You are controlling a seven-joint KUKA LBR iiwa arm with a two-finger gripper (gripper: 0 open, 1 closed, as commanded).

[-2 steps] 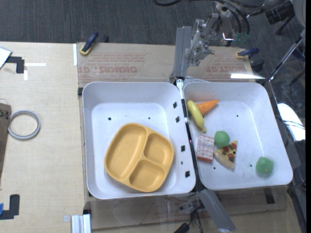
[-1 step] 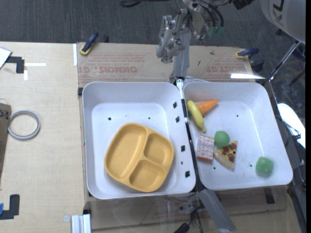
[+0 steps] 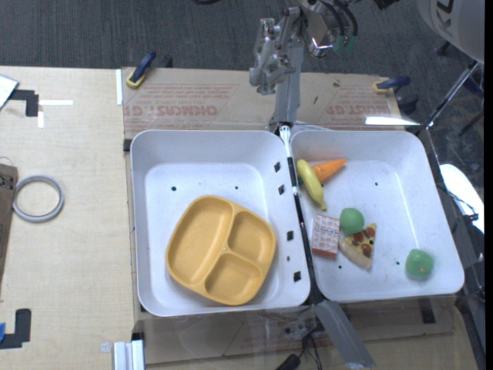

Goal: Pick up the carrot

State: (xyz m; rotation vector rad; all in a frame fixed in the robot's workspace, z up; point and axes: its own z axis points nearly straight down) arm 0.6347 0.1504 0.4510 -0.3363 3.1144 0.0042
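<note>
The carrot [image 3: 330, 167] is a small orange cone lying in the right bin [image 3: 400, 149], near its far left corner. Its thick end touches a yellow banana [image 3: 310, 182]. My gripper [image 3: 271, 74] hangs high over the cardboard behind the bins, just beyond the seam where the two bins meet. It is up and to the left of the carrot, well apart from it, with nothing seen in it.
The right bin also holds a wafer-like red and white block [image 3: 325, 234], a pizza slice [image 3: 360, 244] and two green balls [image 3: 351, 220] [image 3: 419, 264]. A yellow divided plate [image 3: 222, 249] lies in the left bin [image 3: 154, 176]. A tape roll [image 3: 35, 198] sits on the bench at left.
</note>
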